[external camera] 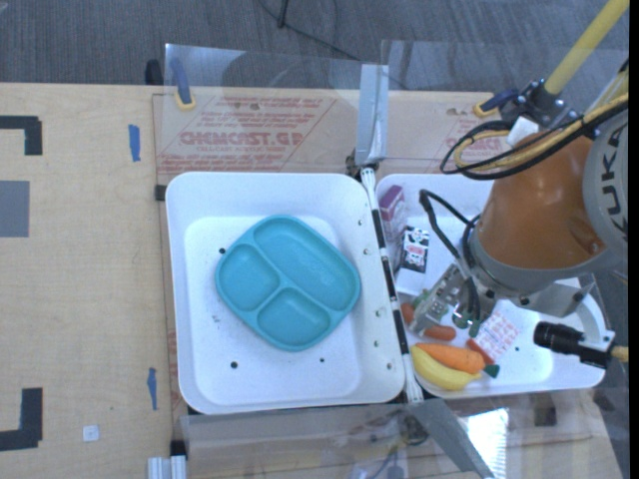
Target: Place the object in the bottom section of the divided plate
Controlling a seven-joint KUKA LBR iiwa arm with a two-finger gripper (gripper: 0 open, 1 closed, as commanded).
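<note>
Camera view. Two white bins sit side by side. The left bin [200,367] holds a blue divided plate [288,281], turned at a slant, with three sections. All three look bare. The bottom section is taken to be the one at the plate's near edge, toward the bin's near wall.

The right bin [569,362] holds the loose items: a banana [444,369] and a carrot [454,352] at the near wall, touching or nearly so; a red-and-white packet [499,335] just right of them; a black-and-white carton [414,249] and a purple carton [391,208] farther back, near the divider between the bins.

The arm [544,208] reaches in from the right and hangs over the right bin. The gripper [446,305] points down and left, just above the carrot and banana. Whether the jaws are open or closed cannot be told, and no item is seen between them. The task does not name the object; the carrot and banana lie nearest the tool.

Judgement: the step in hand is the pick. To do it well, centre over one item alone and keep off the near wall. Lift straight up to pass the divider. Release low over the bottom section, inside its ridges.
</note>
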